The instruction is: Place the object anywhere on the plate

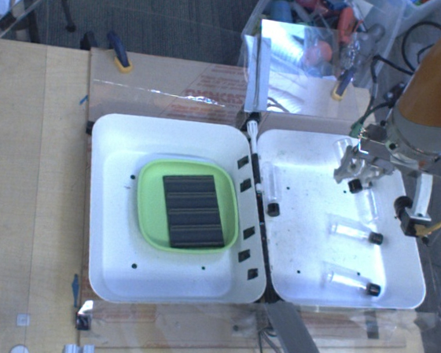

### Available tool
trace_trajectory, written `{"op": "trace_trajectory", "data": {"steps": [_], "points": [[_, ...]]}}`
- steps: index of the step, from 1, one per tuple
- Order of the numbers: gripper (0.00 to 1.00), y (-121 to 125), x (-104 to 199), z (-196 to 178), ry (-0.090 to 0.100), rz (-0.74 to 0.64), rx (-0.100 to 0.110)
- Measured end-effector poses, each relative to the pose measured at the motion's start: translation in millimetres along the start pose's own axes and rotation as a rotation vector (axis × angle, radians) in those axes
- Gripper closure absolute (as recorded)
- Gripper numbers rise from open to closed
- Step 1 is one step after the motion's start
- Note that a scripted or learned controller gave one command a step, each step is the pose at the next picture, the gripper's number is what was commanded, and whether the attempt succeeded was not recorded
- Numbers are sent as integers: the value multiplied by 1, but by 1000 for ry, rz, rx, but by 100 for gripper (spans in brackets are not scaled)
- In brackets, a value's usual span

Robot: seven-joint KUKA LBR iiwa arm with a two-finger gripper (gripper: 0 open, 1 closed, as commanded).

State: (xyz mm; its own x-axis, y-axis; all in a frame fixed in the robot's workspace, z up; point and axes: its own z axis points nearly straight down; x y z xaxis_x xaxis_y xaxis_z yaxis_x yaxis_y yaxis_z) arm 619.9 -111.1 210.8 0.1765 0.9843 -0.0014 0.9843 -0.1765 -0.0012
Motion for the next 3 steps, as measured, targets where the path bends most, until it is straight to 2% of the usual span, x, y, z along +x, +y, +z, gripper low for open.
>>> {"op": "trace_trajectory", "data": {"steps": [1,2,3], "points": [[0,0,0,0,0,0,0],[0,23,-51,-55,0,20,-2],[0,23,-100,-86,-1,75,-5]]}}
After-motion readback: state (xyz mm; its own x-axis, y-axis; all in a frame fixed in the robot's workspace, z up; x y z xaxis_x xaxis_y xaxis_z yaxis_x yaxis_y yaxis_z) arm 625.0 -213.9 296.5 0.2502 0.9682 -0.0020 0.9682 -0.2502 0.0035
